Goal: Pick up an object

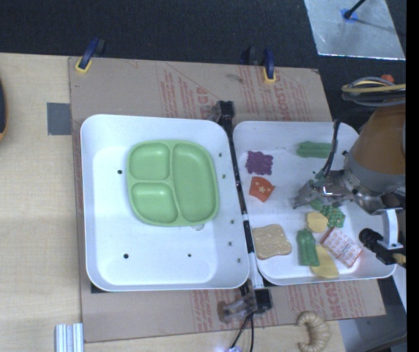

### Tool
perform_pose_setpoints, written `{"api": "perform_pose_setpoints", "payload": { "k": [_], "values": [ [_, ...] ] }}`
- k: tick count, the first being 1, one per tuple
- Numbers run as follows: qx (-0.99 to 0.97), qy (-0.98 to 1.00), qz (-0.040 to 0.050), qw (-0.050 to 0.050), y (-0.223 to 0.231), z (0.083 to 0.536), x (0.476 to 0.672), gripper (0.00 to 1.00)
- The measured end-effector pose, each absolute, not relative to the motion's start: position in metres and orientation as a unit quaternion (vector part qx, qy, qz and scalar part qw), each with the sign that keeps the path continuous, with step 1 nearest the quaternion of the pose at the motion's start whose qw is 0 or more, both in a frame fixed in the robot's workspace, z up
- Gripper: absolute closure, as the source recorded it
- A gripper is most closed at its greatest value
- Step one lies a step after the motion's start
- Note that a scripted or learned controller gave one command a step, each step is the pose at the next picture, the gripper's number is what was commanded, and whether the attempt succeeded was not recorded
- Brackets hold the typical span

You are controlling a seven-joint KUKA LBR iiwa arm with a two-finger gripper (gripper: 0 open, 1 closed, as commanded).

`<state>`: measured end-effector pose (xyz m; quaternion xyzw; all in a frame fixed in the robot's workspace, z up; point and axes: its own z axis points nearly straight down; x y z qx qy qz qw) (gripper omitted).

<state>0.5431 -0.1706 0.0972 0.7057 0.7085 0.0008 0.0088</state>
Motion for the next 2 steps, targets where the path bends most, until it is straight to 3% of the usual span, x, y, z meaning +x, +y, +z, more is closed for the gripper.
{"api": "perform_pose_setpoints", "payload": {
  "k": [1, 2],
  "values": [
    [0.705, 0.709, 0.0026, 0.007, -0.188, 0.097, 0.517, 0.0],
    [0.704, 0.71, 0.0021, 0.008, -0.109, 0.097, 0.479, 0.0]
  ]
}}
